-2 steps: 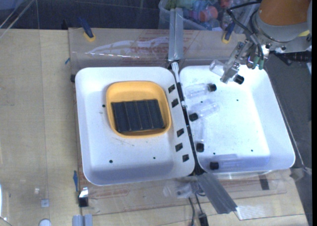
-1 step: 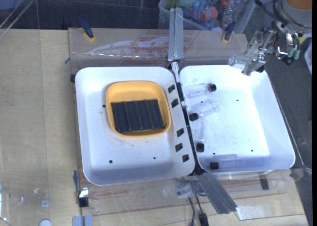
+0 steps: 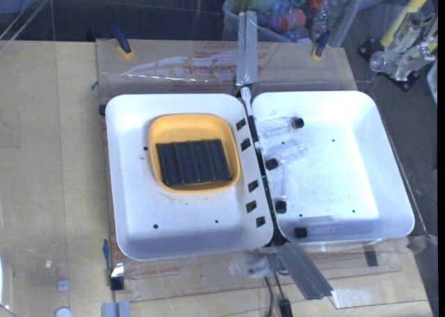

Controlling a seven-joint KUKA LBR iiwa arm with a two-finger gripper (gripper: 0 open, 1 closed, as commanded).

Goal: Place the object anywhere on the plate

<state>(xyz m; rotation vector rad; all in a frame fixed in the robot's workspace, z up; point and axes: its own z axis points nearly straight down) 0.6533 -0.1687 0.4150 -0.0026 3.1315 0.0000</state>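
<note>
Yellow plate [image 3: 158, 132], left bin [image 3: 135, 218] — ridged black block [image 3: 193, 161] within rim

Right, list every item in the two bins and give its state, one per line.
Yellow plate: upright in the left bin, loaded.
Dark ridged block: lying flat on the plate.
Clear bottles: about four with dark caps, lying on their sides along the left side of the right bin.

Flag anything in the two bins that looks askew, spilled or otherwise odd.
Nothing looks spilled or damaged. The dark ribbed rectangular block already lies flat on the yellow square plate in the left white bin. Clear plastic bottles with black caps lie scattered on their sides in the right white bin.
</note>
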